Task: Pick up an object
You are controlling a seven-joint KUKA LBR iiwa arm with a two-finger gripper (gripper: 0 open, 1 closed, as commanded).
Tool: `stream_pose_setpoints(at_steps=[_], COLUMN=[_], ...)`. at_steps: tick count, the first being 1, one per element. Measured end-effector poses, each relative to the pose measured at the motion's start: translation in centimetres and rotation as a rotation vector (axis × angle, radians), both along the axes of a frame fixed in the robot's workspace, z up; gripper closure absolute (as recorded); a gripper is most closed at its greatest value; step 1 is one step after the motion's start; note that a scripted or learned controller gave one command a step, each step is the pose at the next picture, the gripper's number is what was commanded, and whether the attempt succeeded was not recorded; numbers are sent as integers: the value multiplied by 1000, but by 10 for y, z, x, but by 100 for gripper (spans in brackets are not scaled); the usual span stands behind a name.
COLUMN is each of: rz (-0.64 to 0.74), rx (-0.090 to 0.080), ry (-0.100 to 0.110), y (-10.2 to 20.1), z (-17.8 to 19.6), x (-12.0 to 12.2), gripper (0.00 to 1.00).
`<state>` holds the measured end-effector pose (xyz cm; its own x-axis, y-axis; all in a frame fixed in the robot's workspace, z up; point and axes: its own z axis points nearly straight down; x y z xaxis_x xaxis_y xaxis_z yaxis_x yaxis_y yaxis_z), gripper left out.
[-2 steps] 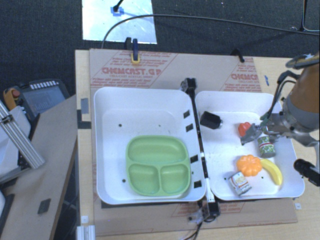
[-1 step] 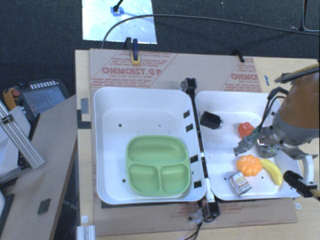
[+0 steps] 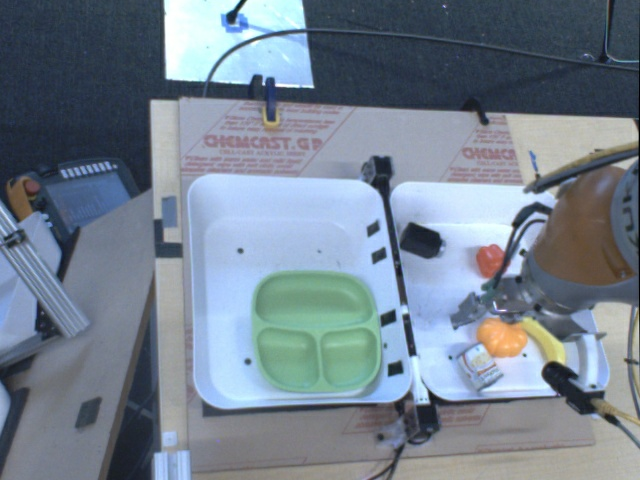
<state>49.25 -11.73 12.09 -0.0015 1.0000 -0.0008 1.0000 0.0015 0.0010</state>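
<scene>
The gripper [image 3: 487, 308] is lowered into the right bin [image 3: 440, 368], just above the orange [image 3: 503, 339]; its opening cannot be told. Nothing is seen lifted, so the pick is judged not yet done.

We can't really make out the gripper [image 3: 478, 311] fingers, the arm [image 3: 590, 238] covers part of the right bin [image 3: 440, 368] and runs off the edge. Beside the arm, the banana [image 3: 545, 340] is half hidden, and the small can's [image 3: 481, 367] label's too blurry.
</scene>
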Motion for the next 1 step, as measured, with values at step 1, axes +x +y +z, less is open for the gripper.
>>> stream_pose_setpoints(at_steps=[1], rz=[-1], rx=[2], ry=[2], y=[0], z=[-38], x=[0], gripper=[0])
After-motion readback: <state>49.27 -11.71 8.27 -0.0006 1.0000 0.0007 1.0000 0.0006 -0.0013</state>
